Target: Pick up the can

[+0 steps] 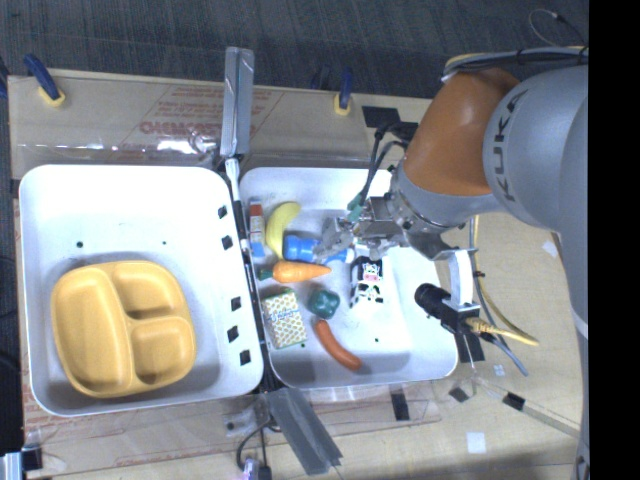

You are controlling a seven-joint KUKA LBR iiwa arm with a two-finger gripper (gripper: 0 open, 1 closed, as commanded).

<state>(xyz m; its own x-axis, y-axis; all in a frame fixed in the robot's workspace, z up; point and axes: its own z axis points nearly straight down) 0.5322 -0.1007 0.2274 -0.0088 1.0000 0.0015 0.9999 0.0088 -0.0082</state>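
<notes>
The can (299, 245) is a small blue cylinder lying on its side in the right bin (425, 353), between a yellow banana (284, 217) above it and an orange carrot (300, 272) below it. My gripper (341, 238) hangs low over the bin just to the right of the can, close to its end or touching it. The grey arm with its orange band (455, 143) reaches in from the upper right and covers the bin's back right part.
Also in the right bin are a cow figure (368, 284), a teal lump (322, 302), a patterned box (285, 319), a sausage (337, 345) and a red-capped bottle (256, 230) by the left wall. The left bin (120, 203) holds a yellow divided tray (122, 323).
</notes>
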